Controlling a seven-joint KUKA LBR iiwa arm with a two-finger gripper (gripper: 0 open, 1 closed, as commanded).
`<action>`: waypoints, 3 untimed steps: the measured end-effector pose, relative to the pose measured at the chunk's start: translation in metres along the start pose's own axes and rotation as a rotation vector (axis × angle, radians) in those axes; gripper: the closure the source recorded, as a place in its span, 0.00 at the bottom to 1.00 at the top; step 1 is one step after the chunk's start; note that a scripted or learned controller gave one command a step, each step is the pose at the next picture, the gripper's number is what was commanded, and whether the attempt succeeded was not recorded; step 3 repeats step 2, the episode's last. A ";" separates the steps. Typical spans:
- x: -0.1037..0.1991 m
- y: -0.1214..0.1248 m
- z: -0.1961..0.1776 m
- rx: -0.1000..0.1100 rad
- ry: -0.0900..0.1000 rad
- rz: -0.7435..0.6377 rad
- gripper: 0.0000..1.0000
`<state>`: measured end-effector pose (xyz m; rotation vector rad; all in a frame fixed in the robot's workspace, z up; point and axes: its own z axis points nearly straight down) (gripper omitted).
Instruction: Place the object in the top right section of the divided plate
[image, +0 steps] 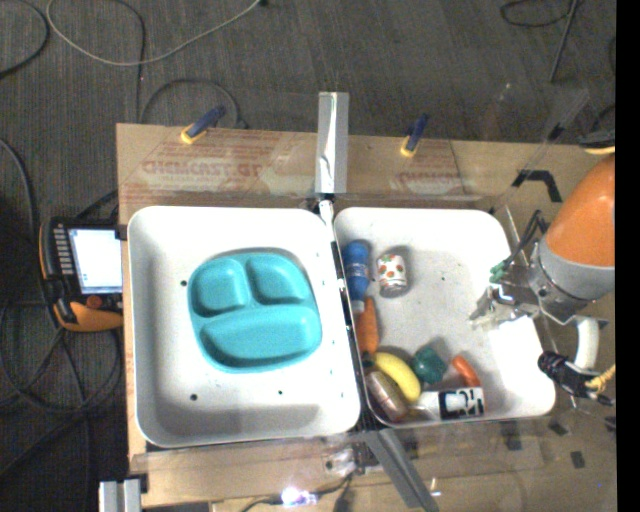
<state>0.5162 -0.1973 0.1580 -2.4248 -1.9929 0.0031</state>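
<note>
Nearest you, the arm's orange band (590, 225) bulges in from the right, and below it the gripper (497, 303) hangs over the right edge of the right bin (440, 222); you cannot tell from here how it is set, and nothing shows in its grasp. For writing, look at the cardboard sheet (240, 165) behind the bins: faint reddish print runs across it, too washed out for you to read. In the right bin a black-and-white labelled bottle (455, 402) lies on its side along the front wall, its lettering too small to make out, and a small white cup with red spots (392, 272) sits near the back. Your loose objects lie well to the gripper's left, crowded against the bin's left wall and front: a blue bottle (355, 265) at the back, an orange carrot (368, 325) below it, then a yellow banana (397, 375) touching a brownish round piece (384, 393), with a teal item (430, 362) and a small orange piece (464, 370) just beside. The turquoise divided plate (257, 310) rests in the middle of the left bin (160, 400), far from the gripper, and you can see all three of its sections bare. A handheld pendant with a lit screen (85, 270) lies on the floor left of the counter.
</note>
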 end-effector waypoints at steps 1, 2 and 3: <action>-0.018 0.014 -0.043 -0.001 -0.002 -0.040 1.00; -0.014 0.015 0.009 0.001 -0.002 -0.122 1.00; -0.014 0.015 0.009 0.001 -0.002 -0.122 1.00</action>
